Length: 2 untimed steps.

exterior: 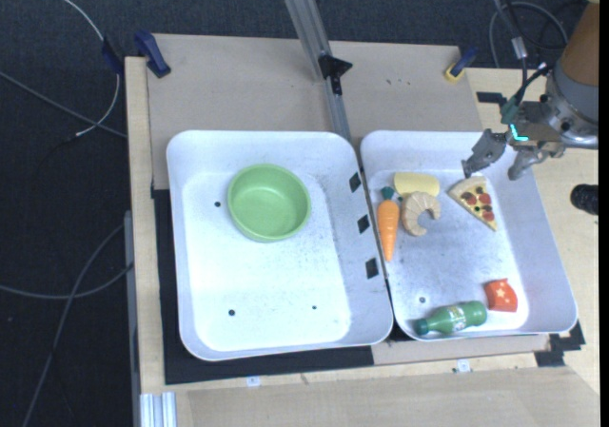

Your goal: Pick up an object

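Note:
My gripper [501,161] hangs open over the far right part of the right bin [547,225], its two fingers spread with nothing between them. Just below it lies a pizza slice [475,201]. To the left of that sit a yellow cheese wedge [417,184], a beige croissant [420,213] and an orange carrot [387,227]. A green bottle [451,319] lies on its side at the near edge of the bin, with a red pepper [501,295] to its right.
The left bin [266,311] holds a green bowl [269,201]. A metal pole [306,16] slants down from the top to the gap between the bins. Blue and yellow clamps sit at the bench's far corners.

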Motion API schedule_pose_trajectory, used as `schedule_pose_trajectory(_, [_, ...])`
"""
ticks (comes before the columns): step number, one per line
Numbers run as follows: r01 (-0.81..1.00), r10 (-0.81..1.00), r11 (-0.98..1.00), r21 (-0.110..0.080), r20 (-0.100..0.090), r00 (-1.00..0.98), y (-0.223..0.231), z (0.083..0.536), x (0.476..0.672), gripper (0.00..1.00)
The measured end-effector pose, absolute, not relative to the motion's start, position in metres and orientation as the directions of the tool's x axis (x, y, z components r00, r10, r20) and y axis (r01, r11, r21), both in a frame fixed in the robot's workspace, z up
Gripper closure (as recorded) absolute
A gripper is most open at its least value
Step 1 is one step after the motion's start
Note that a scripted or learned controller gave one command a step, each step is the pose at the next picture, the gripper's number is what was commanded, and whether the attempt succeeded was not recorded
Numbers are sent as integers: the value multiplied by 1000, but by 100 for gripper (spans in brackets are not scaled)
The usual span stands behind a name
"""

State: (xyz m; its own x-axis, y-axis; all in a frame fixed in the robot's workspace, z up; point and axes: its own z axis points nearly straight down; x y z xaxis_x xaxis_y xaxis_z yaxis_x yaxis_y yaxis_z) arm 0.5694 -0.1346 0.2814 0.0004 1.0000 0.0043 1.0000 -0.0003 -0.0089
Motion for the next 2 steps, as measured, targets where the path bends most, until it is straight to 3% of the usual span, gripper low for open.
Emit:
schedule_pose_trajectory(1, [1000, 1000, 0, -5, 4, 0, -135, 283, 570, 0])
schedule_pose_trajectory(2, [1000, 1000, -1, -13, 5, 1, -136, 240, 566, 0])
